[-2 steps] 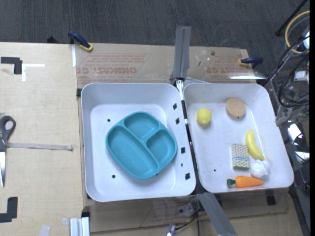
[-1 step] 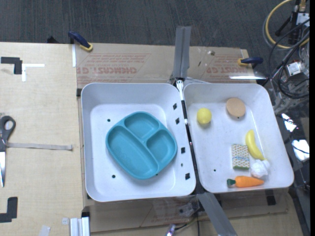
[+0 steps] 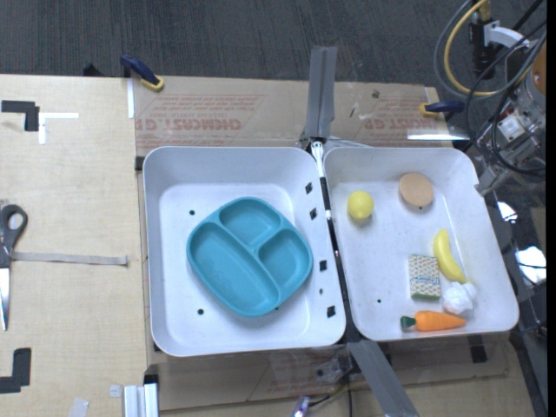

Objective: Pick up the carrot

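The carrot (image 3: 439,321) is orange with a green stub at its left end. It lies flat along the front wall of the right bin (image 3: 382,320), near the front right corner. A white knobbly piece (image 3: 459,298) touches it from behind. My gripper (image 3: 489,181) hangs at the right bin's far right rim, well behind the carrot and apart from it. It is partly hidden among grey arm parts and cables.
Also in the right bin are a banana (image 3: 449,255), a patterned block (image 3: 424,276), a yellow lemon (image 3: 360,205) and a brown round piece (image 3: 416,190). The left bin (image 3: 165,233) holds a blue divided plate (image 3: 250,256). Scissors (image 3: 9,233) lie on the bench at far left.
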Controlling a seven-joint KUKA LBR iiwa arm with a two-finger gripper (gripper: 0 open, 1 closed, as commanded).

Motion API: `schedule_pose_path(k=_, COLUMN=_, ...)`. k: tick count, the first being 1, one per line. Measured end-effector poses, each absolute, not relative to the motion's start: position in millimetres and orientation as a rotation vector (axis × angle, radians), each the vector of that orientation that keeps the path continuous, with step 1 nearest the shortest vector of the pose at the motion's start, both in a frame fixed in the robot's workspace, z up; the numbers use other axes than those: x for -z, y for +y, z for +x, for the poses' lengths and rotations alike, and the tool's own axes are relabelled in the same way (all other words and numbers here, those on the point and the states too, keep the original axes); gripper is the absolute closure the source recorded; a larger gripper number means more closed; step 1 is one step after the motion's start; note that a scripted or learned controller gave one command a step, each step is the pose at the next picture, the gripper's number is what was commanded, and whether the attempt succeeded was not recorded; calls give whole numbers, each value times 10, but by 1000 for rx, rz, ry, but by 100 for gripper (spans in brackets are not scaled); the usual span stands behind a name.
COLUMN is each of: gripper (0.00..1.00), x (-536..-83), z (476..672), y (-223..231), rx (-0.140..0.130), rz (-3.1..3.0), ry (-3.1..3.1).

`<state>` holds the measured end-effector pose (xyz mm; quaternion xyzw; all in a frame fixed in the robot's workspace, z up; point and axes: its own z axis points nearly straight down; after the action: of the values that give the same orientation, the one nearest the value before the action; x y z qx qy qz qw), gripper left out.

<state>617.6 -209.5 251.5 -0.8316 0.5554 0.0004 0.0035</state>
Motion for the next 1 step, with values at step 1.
schedule_pose_path(k=1, gripper=100, x=-2543, z=6415, y=-2018, rx=1, rz=-2820, ry=1368)
